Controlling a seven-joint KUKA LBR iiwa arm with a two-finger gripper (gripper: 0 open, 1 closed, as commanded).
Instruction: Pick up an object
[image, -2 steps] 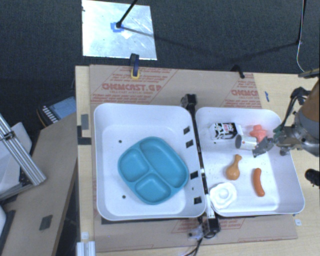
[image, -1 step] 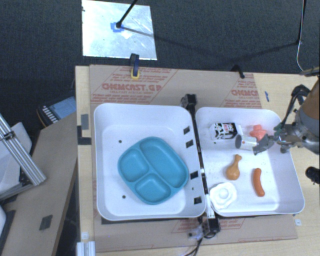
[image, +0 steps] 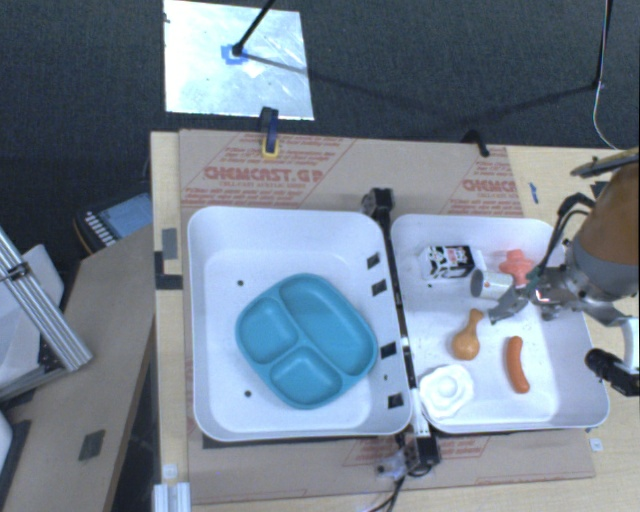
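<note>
I see my gripper (image: 512, 303) low over the right white bin (image: 575, 405), toward its far right side; I cannot tell its jaw state. The orange sausage-shaped toy (image: 516, 363) lies just nearward, its long axis running far-to-near toward the bin's near edge.

text: "CHEMCAST GP" — red print | on: brown protective sheet (image: 262, 172) — repeated at its right corner

bench (image: 165, 200), cardboard sheet (image: 300, 175), two white bins (image: 215, 300)
</note>
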